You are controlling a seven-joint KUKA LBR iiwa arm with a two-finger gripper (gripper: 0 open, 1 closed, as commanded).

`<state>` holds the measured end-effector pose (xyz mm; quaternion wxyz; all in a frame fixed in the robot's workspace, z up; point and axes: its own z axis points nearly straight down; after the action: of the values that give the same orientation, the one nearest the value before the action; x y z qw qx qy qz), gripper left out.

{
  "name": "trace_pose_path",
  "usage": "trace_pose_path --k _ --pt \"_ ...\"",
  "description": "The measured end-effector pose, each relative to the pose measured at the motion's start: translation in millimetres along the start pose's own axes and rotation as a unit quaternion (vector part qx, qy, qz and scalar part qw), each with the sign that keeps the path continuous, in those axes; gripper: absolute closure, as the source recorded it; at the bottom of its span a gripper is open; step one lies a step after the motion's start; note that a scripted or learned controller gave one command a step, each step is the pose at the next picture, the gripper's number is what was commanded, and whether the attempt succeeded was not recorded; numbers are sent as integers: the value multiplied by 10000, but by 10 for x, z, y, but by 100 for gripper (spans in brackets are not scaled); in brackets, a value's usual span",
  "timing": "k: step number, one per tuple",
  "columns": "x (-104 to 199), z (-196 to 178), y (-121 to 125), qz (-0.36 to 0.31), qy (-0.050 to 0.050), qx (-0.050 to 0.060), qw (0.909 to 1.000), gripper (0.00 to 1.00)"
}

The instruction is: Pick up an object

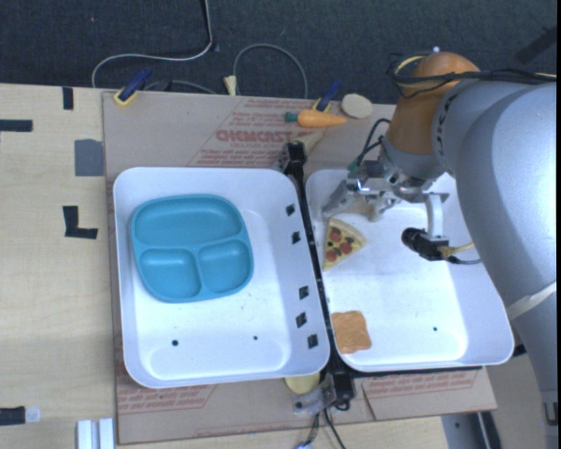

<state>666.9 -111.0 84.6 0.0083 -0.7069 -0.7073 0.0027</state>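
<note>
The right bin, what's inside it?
The right bin holds a pizza slice and a toast piece. The tool hangs over its top left, and the arm covers its upper right.

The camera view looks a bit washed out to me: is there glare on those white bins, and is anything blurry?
In the camera view, the right bin and left bin are bright, nearly bleached, with soft shadows along their rims; the blue plate and pizza slice stay fairly crisp; the arm, close to the lens, looks large and soft, and the gripper is slightly blurred.
</note>
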Motion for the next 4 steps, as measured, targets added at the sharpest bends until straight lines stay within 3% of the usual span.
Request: trace_pose_path --k 1,2,3,4 --pt "112 -10 -355 -1 -51 -95 9999 0" --pt "-87 3 -1 3 -7 11 10000 0" --pt "49 1 -10 14 -61 -18 10000 0" --pt "84 -11 -460 2 -51 -95 9999 0"
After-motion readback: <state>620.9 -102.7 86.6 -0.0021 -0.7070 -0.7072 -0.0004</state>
